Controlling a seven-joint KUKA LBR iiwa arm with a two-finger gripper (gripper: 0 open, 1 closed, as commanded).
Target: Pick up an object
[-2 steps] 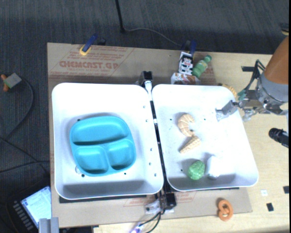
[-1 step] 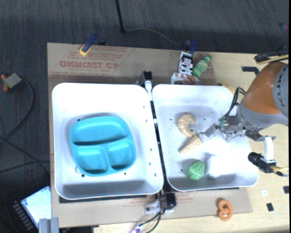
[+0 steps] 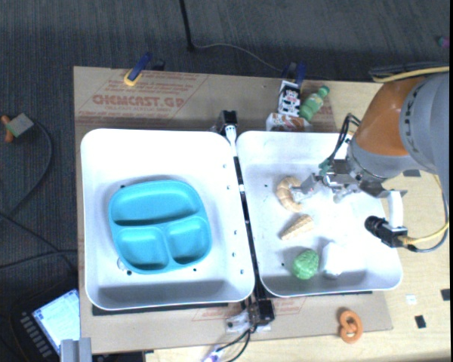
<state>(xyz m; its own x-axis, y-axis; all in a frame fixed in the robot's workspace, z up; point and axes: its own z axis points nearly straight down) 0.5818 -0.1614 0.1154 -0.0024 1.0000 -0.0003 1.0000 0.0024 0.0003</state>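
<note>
Orange ring (image 3: 350, 325) lay on the desk (image 3: 423, 319) below the right bin (image 3: 268, 153). Inside, the claw (image 3: 315, 186) hung spread beside a croissant (image 3: 288, 192), gripping nothing.

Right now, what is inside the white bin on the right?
The right bin holds a croissant, a cone-shaped pastry, a green lumpy toy and a white object. The arm covers the bin's far right part, so anything beneath is hidden.

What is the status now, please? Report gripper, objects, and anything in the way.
Gripper low in right bin, beside croissant; nothing seen between fingers. Cone, green item lie loose. Blue tray in left bin. No obstruction seen.
</note>
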